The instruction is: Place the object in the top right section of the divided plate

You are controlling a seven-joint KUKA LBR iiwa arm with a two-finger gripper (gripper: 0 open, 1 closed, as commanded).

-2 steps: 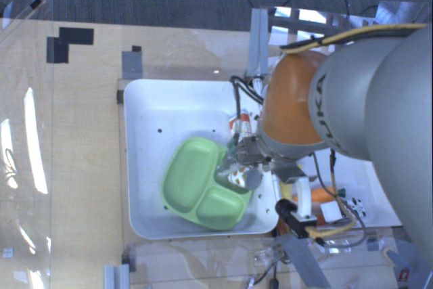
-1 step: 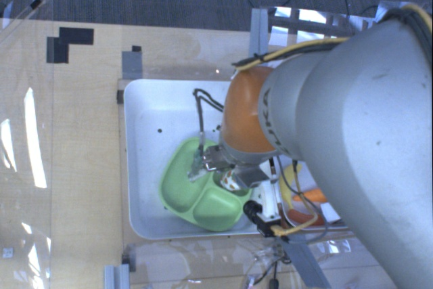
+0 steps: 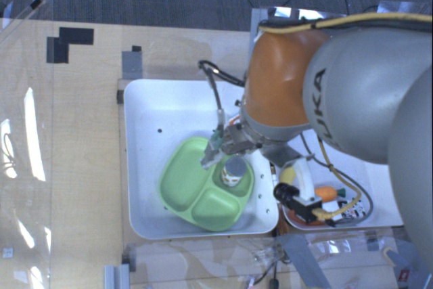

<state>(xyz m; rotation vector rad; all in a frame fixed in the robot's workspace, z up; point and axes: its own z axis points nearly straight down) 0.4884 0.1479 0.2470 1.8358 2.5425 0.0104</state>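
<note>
Camera view: "KUKA" on arm (image 3: 352, 98); fingers (image 3: 215, 151) state unclear, over green plate (image 3: 186, 183).

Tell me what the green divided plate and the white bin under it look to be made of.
Green divided plate: probably moulded plastic, matte to satin, judging by its even colour, soft rounded dividers and faint sheen. White bin: likely plastic too, smooth with rounded corners, though painted metal cannot be ruled out.

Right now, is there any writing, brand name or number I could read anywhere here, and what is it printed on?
"UKA": dark letters on the grey arm casing, running up its side at about; the start of the word is cut off by the curve.
No legible text on the green divided plate, the white bin or the bench.
</note>
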